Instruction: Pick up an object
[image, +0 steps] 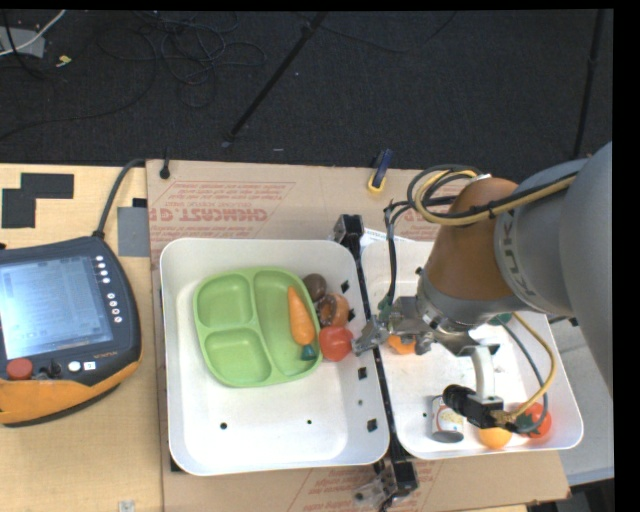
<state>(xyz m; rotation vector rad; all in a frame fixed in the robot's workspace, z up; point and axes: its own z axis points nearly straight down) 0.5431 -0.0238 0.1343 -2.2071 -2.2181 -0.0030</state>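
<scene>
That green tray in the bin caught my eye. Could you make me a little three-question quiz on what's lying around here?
1. True or false: the carrot lies on the green tray.
2. Which bin is the arm reaching over: A) the left bin, B) the right bin?
3. Fill in: the red tomato sits at the tray's ____ edge in the camera view.

Key:
1. True; it rests along the tray's right compartment.
2. B; the arm hangs over the right bin, near the divider between the bins.
3. Right.
</scene>
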